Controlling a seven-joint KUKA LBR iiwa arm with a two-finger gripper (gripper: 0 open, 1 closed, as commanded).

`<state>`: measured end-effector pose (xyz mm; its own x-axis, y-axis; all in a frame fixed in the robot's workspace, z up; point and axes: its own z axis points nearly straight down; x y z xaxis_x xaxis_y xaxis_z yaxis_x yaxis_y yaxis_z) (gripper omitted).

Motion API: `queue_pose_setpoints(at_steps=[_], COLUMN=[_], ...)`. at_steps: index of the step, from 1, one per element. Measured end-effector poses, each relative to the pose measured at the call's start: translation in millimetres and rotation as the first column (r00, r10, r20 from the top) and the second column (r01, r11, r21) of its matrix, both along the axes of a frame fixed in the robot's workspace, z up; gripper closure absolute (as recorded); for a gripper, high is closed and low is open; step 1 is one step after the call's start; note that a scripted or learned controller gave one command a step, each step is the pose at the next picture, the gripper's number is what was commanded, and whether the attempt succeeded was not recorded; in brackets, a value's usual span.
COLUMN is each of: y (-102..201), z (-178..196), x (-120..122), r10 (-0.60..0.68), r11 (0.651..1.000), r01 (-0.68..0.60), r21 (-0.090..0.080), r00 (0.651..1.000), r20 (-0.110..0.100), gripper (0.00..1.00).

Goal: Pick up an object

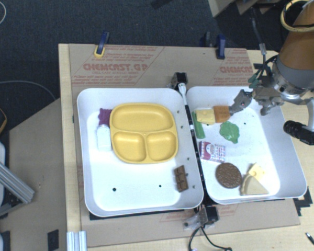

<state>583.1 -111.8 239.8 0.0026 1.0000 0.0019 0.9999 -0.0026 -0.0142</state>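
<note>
Cardboard-topped bench (146, 61), right bin (282, 156): gripper (239, 102) poised beside toast (221, 113), upper centre-right, apparently lining up; jaw state unclear.

Blue clamps (101, 43) and (220, 46) on the cardboard-covered bench (146, 64), dark carpet (42, 14) beyond.

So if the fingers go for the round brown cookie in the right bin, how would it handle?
The cookie lies flat, so it probably offers little edge to pinch. It looks thin and stiff, likely light. Pushed, it may slide into the pale wedge beside it.
</note>
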Motion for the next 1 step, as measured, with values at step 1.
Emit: queue_pose_setpoints(at_steps=[1], y=[0.0], z=[6.8], x=[2.4], r10=[0.002], r11=[1.0], r01=[-0.002], r21=[-0.002], r00=[1.0], r20=[0.013], gripper=[0.0])
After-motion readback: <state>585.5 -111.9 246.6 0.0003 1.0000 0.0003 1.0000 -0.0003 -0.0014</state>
